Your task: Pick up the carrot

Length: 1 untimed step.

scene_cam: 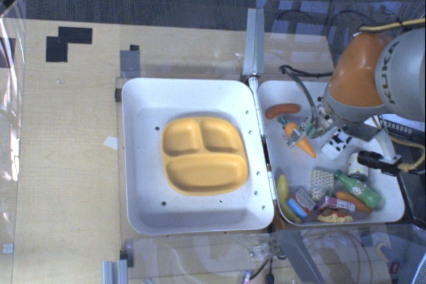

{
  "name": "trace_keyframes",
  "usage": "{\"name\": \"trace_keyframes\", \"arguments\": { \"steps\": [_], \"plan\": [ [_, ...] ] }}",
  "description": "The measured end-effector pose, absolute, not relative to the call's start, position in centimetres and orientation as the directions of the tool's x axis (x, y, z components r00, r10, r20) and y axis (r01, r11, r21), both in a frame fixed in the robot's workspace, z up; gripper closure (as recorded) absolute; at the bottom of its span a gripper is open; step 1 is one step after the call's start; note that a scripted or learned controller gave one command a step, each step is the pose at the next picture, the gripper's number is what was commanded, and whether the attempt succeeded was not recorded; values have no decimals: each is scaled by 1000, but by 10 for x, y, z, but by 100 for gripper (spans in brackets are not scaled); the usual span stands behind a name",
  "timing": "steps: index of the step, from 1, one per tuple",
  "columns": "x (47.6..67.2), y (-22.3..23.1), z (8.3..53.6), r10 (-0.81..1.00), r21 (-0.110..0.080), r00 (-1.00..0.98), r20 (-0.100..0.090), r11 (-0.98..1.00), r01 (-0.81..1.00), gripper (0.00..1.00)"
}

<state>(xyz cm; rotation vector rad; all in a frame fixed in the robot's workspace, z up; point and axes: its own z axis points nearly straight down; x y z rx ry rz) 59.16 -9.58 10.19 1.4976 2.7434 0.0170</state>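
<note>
KUKA arm (399, 70): rounded grey casing lettered in black, with a broad glossy orange band (356, 73) above the wrist. Black cables (299, 86) run beside the band towards the small metallic tool (313, 128) below it.

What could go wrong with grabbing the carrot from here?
1. The carrot is small and lies tilted right under the gripper, so the grip could slip off its tapered end.
2. The sausage lies close beside the carrot and could get nudged or caught instead.
3. The carrot sits near the wall of the right bin, so a sideways drift may bump that wall.
</note>
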Motion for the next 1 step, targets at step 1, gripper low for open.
{"name": "trace_keyframes", "arguments": {
  "steps": [1],
  "plan": [
    [609, -109, 209, 870, 9, -493, -7, 493, 870, 100]
  ]
}}
